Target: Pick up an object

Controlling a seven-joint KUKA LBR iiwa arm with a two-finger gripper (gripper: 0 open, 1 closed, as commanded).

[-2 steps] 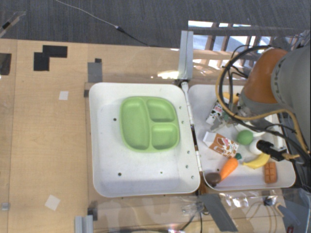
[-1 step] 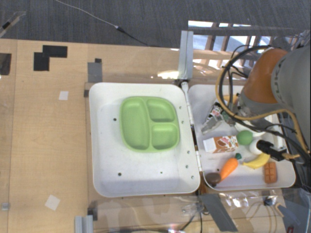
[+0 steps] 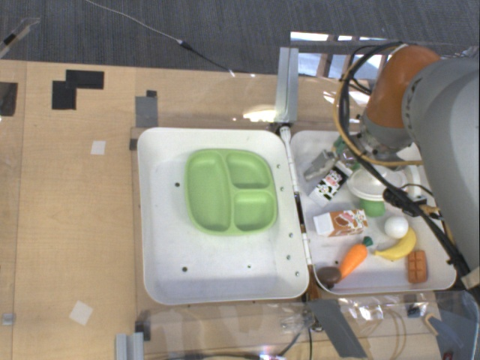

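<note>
My gripper point(image 3: 321, 165) hangs low over the upper left part of the right bin point(image 3: 442, 282), at the end of the grey arm with its orange band point(image 3: 394, 88). Just below and right of it lies a small black-and-white carton point(image 3: 328, 187), touching or nearly touching the gripper's tip. A white cup with a green base point(image 3: 368, 190) stands beside the carton, partly under the wrist. Further down the bin lie a brown-and-white carton point(image 3: 341, 222), a white egg point(image 3: 395, 226), a banana point(image 3: 398, 248), a carrot point(image 3: 352, 259) and a brown block point(image 3: 417, 266).
The left bin point(image 3: 161, 261) holds a green divided plate point(image 3: 229, 191). A dark round object point(image 3: 328, 277) sits in the right bin's lower left corner. Black cables point(image 3: 420, 205) loop from the arm across the right bin. A ridge point(image 3: 296, 201) divides the two bins.
</note>
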